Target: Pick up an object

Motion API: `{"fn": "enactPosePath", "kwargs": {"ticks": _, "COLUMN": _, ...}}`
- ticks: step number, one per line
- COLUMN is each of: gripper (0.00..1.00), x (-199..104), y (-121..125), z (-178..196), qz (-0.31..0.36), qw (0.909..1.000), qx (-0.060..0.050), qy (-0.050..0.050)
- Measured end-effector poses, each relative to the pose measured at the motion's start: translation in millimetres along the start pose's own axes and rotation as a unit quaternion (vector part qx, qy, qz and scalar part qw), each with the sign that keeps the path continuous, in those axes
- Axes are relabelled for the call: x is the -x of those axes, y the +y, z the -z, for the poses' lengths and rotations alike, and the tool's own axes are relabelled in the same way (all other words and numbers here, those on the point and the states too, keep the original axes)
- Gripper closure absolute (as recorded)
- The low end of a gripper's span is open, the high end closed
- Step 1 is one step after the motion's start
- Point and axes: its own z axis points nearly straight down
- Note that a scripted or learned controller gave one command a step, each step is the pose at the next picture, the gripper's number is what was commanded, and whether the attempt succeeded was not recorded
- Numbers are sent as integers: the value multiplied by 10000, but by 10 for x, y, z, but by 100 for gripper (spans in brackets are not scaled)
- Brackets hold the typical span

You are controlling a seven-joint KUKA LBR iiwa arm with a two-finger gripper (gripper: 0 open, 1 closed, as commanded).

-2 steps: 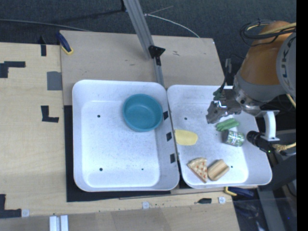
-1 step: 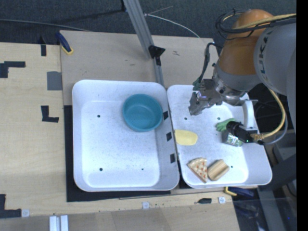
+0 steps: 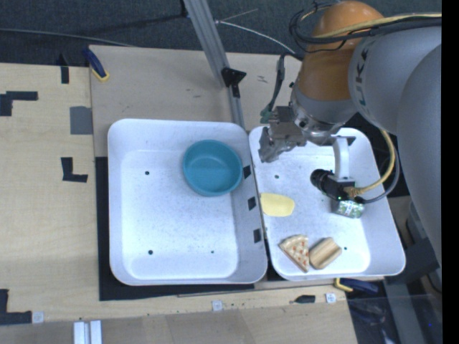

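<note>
A blue bowl (image 3: 211, 167) sits in the left bin (image 3: 136, 213), near its far right side. In the right bin (image 3: 376, 242) lie a yellow flat piece (image 3: 277, 205), a pizza-slice toy (image 3: 295, 251) and a brown bread-like piece (image 3: 324, 252) at the near end. My gripper (image 3: 273, 147) hangs over the far left corner of the right bin, above and behind the yellow piece. Nothing shows between its fingers.
A grey metal pole (image 3: 211, 38) slants down to the gap between the bins. The arm's camera and cables (image 3: 338, 188) hang over the right bin's middle. Black tape marks lie on the bench at left.
</note>
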Motion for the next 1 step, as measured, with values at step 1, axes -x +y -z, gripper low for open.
{"fn": "enactPosePath", "kwargs": {"ticks": 1, "gripper": 100, "x": -455, "y": 220, "z": -7, "qz": -1, "qw": 10000, "qx": 1, "qy": -1}}
